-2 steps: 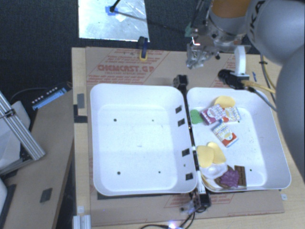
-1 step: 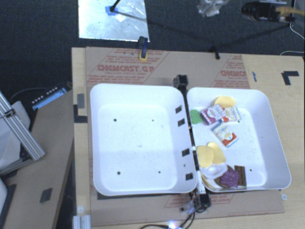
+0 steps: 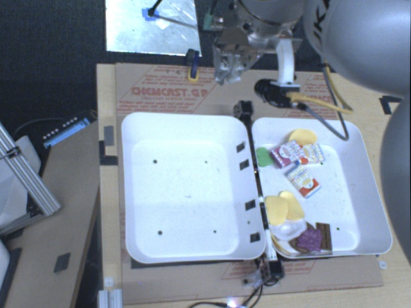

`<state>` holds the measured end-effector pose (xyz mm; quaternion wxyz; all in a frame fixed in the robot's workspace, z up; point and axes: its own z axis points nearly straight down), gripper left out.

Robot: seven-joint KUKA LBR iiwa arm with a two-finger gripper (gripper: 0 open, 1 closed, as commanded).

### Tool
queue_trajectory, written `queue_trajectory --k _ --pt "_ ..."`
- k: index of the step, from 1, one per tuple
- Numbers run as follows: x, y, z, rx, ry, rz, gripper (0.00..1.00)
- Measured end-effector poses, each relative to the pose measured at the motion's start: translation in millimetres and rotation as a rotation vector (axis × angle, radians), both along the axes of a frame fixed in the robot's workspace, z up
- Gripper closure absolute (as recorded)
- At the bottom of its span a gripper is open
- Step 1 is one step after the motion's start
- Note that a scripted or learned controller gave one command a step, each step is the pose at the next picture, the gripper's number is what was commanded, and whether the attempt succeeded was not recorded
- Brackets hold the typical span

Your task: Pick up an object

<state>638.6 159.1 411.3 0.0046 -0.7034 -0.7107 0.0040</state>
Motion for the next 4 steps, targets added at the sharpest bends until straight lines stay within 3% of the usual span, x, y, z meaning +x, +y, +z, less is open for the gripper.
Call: queue_trajectory --k 1,2,3,4 --pt "-23 60 128 0.007 -0.027 0.001 1.00" --pt "-105 77 125 0.003 -0.013 0.000 1.00" --pt "-154 75 48 -0.003 -0.004 -0.004 1.00" --pt "-31 74 44 -0.001 -0.018 -0.012 1.00"
